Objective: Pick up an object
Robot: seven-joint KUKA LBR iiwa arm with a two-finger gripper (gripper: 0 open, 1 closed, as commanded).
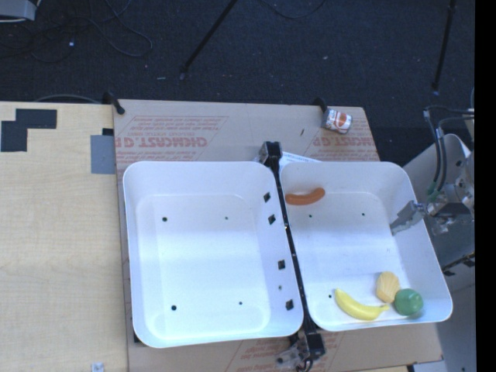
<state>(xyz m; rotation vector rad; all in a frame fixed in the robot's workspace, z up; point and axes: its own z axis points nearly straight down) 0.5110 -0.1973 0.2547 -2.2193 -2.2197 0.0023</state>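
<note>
Cardboard-topped bench (178, 134) on dark carpet (232, 37) – two white bins (143, 184); gripper (408, 215) over the right bin's edge – jaw state cannot be told.

Robotics lab: bench w/ twin white bins (139, 208), floor cables (116, 22), tripod legs (213, 29).

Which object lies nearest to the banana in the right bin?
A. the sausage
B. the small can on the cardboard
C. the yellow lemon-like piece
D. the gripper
C: the yellow piece sits just above the banana's right end in the right bin, next to the green ball, while the sausage lies far off near the bin's upper left.
</note>
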